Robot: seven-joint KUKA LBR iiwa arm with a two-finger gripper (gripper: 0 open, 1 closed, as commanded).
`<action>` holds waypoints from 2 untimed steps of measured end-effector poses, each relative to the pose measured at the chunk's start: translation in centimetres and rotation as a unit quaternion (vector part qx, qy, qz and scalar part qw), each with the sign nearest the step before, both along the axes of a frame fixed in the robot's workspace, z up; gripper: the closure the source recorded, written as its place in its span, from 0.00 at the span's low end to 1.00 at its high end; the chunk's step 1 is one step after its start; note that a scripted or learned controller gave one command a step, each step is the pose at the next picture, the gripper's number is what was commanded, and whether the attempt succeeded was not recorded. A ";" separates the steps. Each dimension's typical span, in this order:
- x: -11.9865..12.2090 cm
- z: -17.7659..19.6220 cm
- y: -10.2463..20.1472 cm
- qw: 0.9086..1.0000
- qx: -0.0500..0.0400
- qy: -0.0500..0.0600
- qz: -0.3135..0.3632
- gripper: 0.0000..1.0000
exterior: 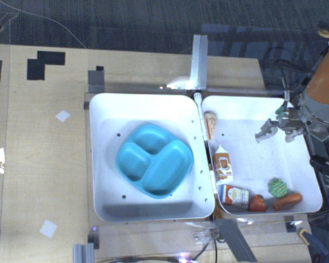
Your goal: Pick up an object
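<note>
White plastic forms the two shallow bins seen in the camera view, set side by side on a pale wooden bench (38, 163). The left bin (107, 114) holds a blue three-compartment tray (155, 160), lying near its middle. The right bin (247, 119) holds the candidate objects, gathered along its left wall and near edge: a slim tan packet (210, 126) against the far part of the dividing wall, a small carton (222, 165) just nearer, a second carton (234, 195) lying on its side in the near left corner, a red item (257, 203) touching it, a green knobbly ball (278, 188) and an orange carrot-like piece (288, 201) at the near right.

The grey arm, with its orange band (324, 84), enters from the right. The gripper (279, 129) is seen above bare floor in the far right part of the right bin, well apart from every object. Its jaws are spread, and nothing lies between them.

The task is judged to be at an early stage: no object has been grasped or lifted. A target remains to be approached, enclosed and raised; the green ball and carrot-like piece lie nearest the gripper.
</note>
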State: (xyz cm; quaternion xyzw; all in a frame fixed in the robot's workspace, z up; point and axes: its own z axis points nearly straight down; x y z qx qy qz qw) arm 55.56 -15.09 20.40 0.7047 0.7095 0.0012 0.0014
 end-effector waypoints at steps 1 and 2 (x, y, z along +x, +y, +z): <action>-6.5 1.2 -2.3 1.000 0.000 0.000 -0.011 0.00; -6.7 6.0 1.9 0.998 0.000 -0.001 0.061 0.00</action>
